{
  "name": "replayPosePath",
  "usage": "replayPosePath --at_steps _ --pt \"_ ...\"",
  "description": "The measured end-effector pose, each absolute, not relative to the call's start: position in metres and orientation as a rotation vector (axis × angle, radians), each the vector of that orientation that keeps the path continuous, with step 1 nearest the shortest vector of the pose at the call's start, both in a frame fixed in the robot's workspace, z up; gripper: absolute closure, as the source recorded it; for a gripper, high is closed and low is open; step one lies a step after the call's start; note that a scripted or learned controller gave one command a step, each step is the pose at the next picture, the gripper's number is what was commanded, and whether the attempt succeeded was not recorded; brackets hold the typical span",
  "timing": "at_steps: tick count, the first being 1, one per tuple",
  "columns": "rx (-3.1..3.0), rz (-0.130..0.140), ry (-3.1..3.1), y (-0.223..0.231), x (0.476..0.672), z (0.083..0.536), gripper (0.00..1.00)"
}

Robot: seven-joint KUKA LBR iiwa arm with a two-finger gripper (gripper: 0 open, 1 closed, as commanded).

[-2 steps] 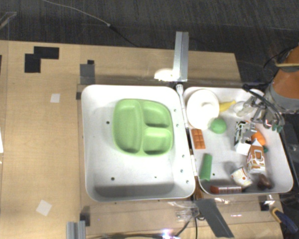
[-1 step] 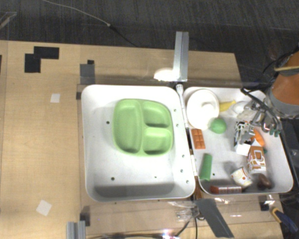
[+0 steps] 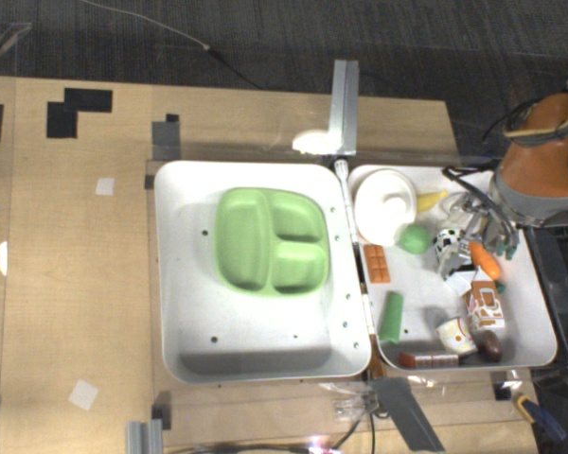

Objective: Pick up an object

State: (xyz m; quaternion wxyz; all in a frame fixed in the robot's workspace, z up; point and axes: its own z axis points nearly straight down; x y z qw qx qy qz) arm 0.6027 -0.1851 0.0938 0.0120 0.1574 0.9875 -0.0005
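- We see two shallow white bins side by side on the pale wooden worktop [image 3: 66,282], which suits a pick-and-move routine: one bin feeds, the other receives.
- The left bin [image 3: 185,339] carries a light green divided plastic tray [image 3: 270,241], lying flat near its middle.
- The right bin [image 3: 540,334] holds the clutter we judge to be the candidates for picking: a white round bowl [image 3: 385,204], a small green ball [image 3: 415,239], an orange waffle-patterned block [image 3: 378,264], a green cylinder [image 3: 391,317], an orange carrot-shaped toy [image 3: 486,260], a black-and-white spotted toy [image 3: 446,240], a brown and white carton [image 3: 484,308], a small cream cup [image 3: 454,334] and a dark red stick [image 3: 429,358] along the near wall.
- The grey arm with its orange band [image 3: 541,154] reaches in over the right bin's far right corner, and the gripper [image 3: 473,236] hangs low among the spotted toy and the carrot, so we take one of these as the target.
- We cannot tell how far apart the fingers stand, nor whether anything sits between them; cables and toys crowd that spot.
- With things packed so close there, a neighbour may be nudged.
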Motion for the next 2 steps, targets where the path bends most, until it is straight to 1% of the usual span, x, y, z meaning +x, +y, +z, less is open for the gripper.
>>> replayPosePath --at_steps 1,2 --pt "0.685 0.002 3.049 -0.144 0.555 0.091 0.00" --pt "0.718 0.000 3.037 -0.132 0.545 0.091 0.00"
